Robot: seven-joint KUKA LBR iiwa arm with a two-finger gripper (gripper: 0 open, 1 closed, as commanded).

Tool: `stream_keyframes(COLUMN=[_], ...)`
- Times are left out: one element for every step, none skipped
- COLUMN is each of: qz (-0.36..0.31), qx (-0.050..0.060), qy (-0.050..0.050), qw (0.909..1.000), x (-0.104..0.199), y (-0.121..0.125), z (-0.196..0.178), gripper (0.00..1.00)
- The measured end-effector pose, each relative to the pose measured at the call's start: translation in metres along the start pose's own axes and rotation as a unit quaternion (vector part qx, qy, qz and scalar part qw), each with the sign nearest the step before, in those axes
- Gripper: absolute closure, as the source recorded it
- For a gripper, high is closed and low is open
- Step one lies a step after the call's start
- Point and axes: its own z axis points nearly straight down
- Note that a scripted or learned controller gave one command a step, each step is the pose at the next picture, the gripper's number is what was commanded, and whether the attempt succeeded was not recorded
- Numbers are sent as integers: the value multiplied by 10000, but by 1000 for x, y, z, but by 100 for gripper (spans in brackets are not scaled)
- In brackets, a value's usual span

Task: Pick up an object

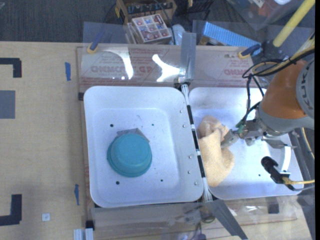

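Tan cloth (pixel 215 151) in the right bin (pixel 250 184) touches the tool (pixel 233 136).

**A robotics lab bench**

I work in a lab. My bench (pixel 40 134) is pale wood marked with black tape squares and blue tape strips, and carries two white bins (pixel 100 104) behind a clear plastic shield (pixel 150 66). Loose cables (pixel 260 71) trail near my arm (pixel 285 101). Boxes of supplies (pixel 147 26) sit on the dark carpet behind.

Grey arm (pixel 287 104) from the right, orange-banded wrist bent low, jaws leftward.
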Motion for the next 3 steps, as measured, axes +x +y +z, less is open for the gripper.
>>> stream_keyframes(qz=[-340,-1551,-556], qx=[-72,-86,-60], qy=[-22,-30,-18], qw=[9994,9879,9984], x=[31,31,27], y=[-20,-35,4], z=[15,15,16], gripper=[0,0,0])
